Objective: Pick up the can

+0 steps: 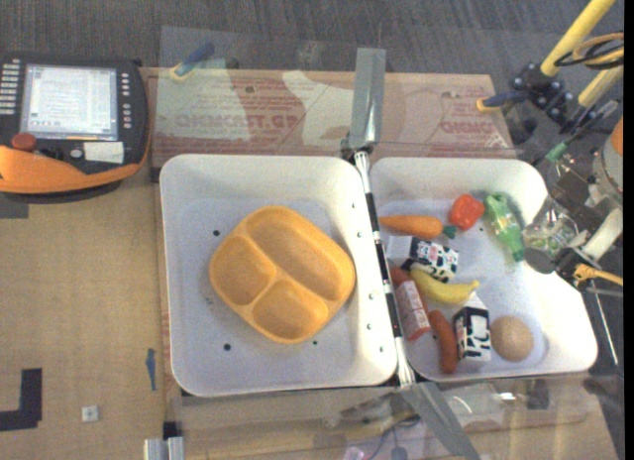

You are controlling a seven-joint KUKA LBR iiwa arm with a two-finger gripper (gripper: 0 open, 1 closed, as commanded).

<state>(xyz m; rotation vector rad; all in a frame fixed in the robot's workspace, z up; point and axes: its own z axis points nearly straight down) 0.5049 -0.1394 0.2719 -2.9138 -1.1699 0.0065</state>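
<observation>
The can [411, 309] is a slim red cylinder with a pale label. It lies on its side in the right bin [565, 334], close along that bin's left wall. A banana [446, 287] sits just to its right and a red sausage [446, 341] lies below it. My gripper [547, 238] hangs at the bin's right rim, well to the right of the can and apart from it, beside a green bottle [506, 225].
The right bin also holds a carrot [411, 224], a red pepper [466, 211], two black-and-white cartons [434, 254] [474, 333] and a brown egg-shaped item [512, 338]. An orange divided plate [282, 272] lies in the left bin [188, 250]. A teach pendant [69, 121] rests at far left.
</observation>
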